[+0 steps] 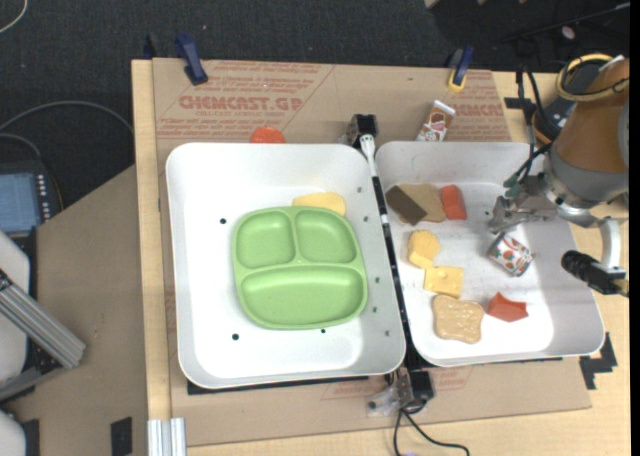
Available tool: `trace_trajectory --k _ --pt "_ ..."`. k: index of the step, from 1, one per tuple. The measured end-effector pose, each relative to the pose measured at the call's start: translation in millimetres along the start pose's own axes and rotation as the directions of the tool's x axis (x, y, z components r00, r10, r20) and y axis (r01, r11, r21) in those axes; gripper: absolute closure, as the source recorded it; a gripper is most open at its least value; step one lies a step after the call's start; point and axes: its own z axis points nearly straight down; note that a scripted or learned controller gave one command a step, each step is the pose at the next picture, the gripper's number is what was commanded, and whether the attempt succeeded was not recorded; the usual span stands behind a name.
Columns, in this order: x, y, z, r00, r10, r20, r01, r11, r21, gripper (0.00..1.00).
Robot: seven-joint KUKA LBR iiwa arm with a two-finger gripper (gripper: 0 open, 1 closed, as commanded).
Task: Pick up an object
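Observation:
My gripper [508, 216] hangs over the right bin [575, 329], near its right side, on the grey arm with the orange band [592, 129]. Directly below it lies a small white can with red markings [511, 253], tipped on its side; whether they touch is unclear. The same bin holds a brown slab [413, 204], an orange-red piece [454, 201], two yellow cheese-like pieces [424, 246] [445, 280], a toast slice [457, 319] and a red wedge [506, 308].
The left bin [195, 244] holds a green divided plate [298, 266] with a pale yellow piece [320, 203] behind it. A small carton [435, 122] and an orange disc [267, 135] lie on the bench behind the bins. Blue clamps [190, 57] [460, 66] grip the board's far edge.

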Motion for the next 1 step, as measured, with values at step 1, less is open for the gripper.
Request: trace_trajectory --k 1 --pt "0.1 -0.1 0.3 1.000 0.000 0.000 0.000 1.000 0.000 0.00"
